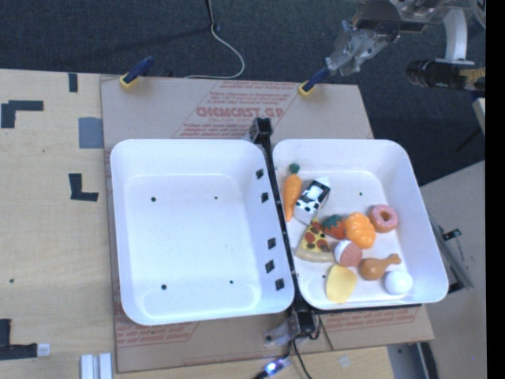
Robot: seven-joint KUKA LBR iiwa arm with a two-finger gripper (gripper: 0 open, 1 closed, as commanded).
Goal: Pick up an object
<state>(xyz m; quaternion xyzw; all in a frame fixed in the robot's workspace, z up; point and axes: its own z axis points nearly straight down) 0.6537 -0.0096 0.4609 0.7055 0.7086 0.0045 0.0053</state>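
Grey 2-finger gripper point(347, 56) is hanging well above the bench – can't tell its state, nothing visible in it. Toys are lying below and toward the near edge from it, in the right white plastic bin point(410, 172). Nearest pick, approx: orange plastic carrot point(291, 193), long axis running away-to-near – move calls for descending into the bin.

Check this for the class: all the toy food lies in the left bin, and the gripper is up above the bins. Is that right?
Not quite. The camera view shows the toy food, such as the carrot and donut, in the right bin, not the left bin. The gripper is indeed above the bins.
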